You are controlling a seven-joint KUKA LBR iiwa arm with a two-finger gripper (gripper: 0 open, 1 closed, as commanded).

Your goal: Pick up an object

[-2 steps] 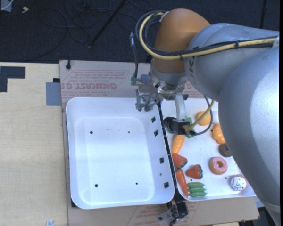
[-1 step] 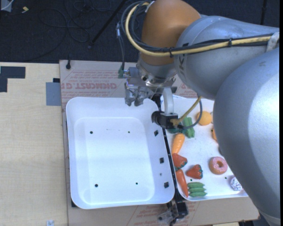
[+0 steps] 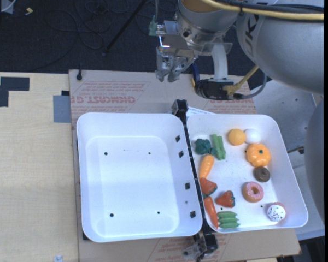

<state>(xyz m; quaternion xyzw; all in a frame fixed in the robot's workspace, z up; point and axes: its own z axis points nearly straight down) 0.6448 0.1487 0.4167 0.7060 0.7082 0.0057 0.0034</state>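
Observation:
My gripper [image 3: 169,74] hangs high over the back edge of the bench, above the seam between the two bins, with nothing between its fingers [image 3: 162,72]; the tips sit close together. The right bin [image 3: 287,146] holds toy food: an orange ball [image 3: 236,137], a white egg [image 3: 252,135], a small pumpkin [image 3: 258,154], a chocolate doughnut [image 3: 261,174], a pink doughnut [image 3: 252,192], a sprinkled cupcake [image 3: 275,212], a carrot [image 3: 206,166], broccoli [image 3: 203,146], green beans [image 3: 218,147], a strawberry [image 3: 226,199], a pea pod [image 3: 228,219] and a second carrot [image 3: 210,210].
The left bin [image 3: 87,162] is bare white plastic. A black clip strip [image 3: 187,162] runs along the seam between the bins. Both bins rest on a cardboard sheet [image 3: 115,94]. The grey arm [image 3: 284,31] looms over the upper right, with cables [image 3: 224,89] behind the right bin.

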